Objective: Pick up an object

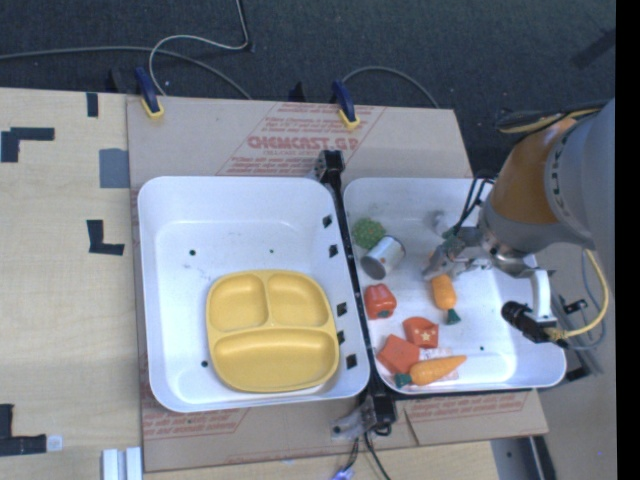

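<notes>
I am looking down on the two bins on the tabletop, and my arm (545, 183) is reaching in over the right bin (520, 368). The gripper (452, 260) is sitting low near the middle of that bin, right at the upper end of a small orange carrot (443, 293). It is touching or nearly touching it; I cannot tell which. I cannot tell how far the fingers are parted, and I am not seeing anything clearly between them, so I am counting the pick as not yet done: nothing is lifted, and the grasp and raise are still ahead.

The candidates are all lying in the right bin: that carrot, a larger carrot (436, 370) near the front wall, red pieces (379, 300) (421, 331) (398, 354) left of the gripper, a green piece (368, 233) and a small metal cup (380, 257) on its side by the divider. The left bin (160, 268) is holding a yellow divided plate (272, 330).

The cardboard (290, 133) under the bins is carrying red printing, upside down to me; it seems to read "CHEMCAST", though I am not sure.
</notes>
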`<action>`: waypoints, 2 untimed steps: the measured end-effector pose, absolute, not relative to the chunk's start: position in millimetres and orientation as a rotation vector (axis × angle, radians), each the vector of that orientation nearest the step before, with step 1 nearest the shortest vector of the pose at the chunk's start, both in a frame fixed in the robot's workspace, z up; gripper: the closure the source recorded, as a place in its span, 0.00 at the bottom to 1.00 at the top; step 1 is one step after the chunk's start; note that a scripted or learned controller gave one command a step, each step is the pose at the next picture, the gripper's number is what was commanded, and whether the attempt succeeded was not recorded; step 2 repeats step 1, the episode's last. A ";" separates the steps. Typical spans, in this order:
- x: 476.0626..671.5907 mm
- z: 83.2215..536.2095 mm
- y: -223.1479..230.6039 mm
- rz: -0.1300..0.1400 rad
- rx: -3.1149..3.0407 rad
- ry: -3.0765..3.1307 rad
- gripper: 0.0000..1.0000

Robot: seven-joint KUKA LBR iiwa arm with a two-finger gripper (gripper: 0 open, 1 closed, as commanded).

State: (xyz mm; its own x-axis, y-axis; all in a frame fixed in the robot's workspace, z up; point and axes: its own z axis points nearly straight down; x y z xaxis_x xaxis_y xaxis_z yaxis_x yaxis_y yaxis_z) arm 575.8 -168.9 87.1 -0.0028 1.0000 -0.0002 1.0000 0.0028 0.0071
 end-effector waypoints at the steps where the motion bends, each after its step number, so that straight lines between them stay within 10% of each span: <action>1: 581.4 185.1 -77.7 0.003 2.217 2.225 1.00; 2: 581.4 185.1 -77.7 0.003 2.217 2.225 1.00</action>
